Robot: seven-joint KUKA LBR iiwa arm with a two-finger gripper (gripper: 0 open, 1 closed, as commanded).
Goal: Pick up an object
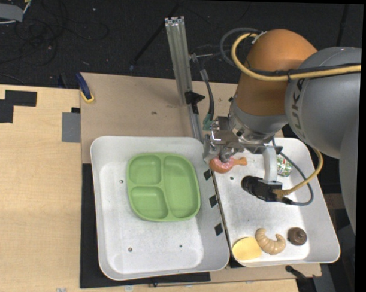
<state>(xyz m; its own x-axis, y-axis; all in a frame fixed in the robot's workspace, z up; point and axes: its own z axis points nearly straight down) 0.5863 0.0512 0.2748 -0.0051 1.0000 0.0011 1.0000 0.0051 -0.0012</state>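
A pink-orange toy [228, 165] lies at the upper left of the right bin [316, 207], close to the wall it shares with the left bin [108, 229]. The gripper [223, 151] stands right over the toy, but I cannot tell whether it grips it. A can [284, 166] sits to the toy's right, a croissant [271, 241], yellow disc [246, 250] and doughnut [297, 236] lie along the near edge, and a green plate [163, 186] lies in the left bin.

Tan bench [130, 104] carries left white bin [108, 235] and right white bin [315, 228], side by side.
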